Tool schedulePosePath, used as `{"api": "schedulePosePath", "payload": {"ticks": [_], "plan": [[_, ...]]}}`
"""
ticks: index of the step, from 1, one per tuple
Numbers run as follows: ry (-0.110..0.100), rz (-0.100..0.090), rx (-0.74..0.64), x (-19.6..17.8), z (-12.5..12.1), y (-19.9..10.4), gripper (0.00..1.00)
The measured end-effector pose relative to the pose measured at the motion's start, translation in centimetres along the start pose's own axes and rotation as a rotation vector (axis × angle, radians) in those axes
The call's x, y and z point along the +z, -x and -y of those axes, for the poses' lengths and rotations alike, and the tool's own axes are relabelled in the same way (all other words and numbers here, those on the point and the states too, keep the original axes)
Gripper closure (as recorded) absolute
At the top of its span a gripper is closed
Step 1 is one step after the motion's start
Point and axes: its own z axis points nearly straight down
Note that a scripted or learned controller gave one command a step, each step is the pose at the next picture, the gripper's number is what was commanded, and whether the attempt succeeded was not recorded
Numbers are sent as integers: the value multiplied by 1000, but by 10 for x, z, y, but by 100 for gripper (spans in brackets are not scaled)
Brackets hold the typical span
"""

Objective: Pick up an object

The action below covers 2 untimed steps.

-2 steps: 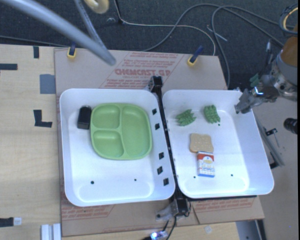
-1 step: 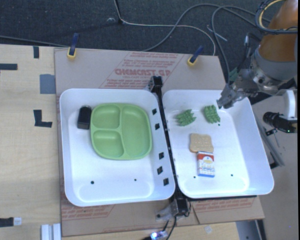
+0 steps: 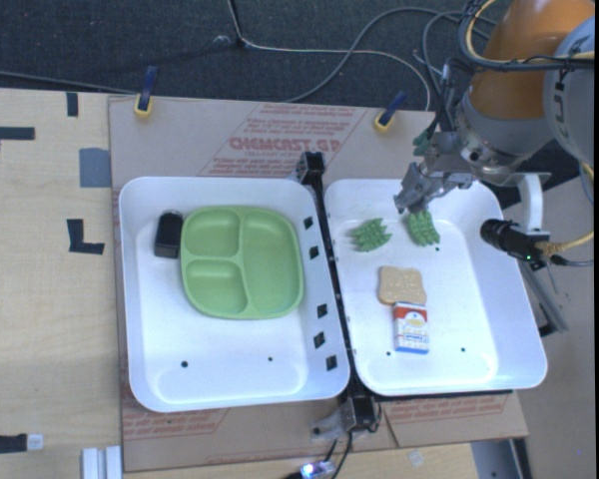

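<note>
My gripper (image 3: 412, 202) hangs over the back of the right bin (image 3: 499, 297), tilted down to the left. Its tip is just above a green leafy piece (image 3: 423, 230), and I cannot tell if it touches it. A second green leafy piece (image 3: 370, 235) lies to the left of that. A tan slice of toast (image 3: 401, 285) lies in the bin's middle, with a small red, white and blue carton (image 3: 411, 329) right in front of it.
In the left bin (image 3: 150, 347) lies a green divided plate (image 3: 243, 262) with a small black block (image 3: 168, 235) at its left side. A black divider (image 3: 322, 267) runs between the bins. Cables and a black fitting (image 3: 509, 236) sit at the right bin's right rim.
</note>
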Motion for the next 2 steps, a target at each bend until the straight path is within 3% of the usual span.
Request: {"api": "schedulePosePath", "payload": {"ticks": [2], "plan": [[-2, 1, 1, 40, -20, -102, 100]]}}
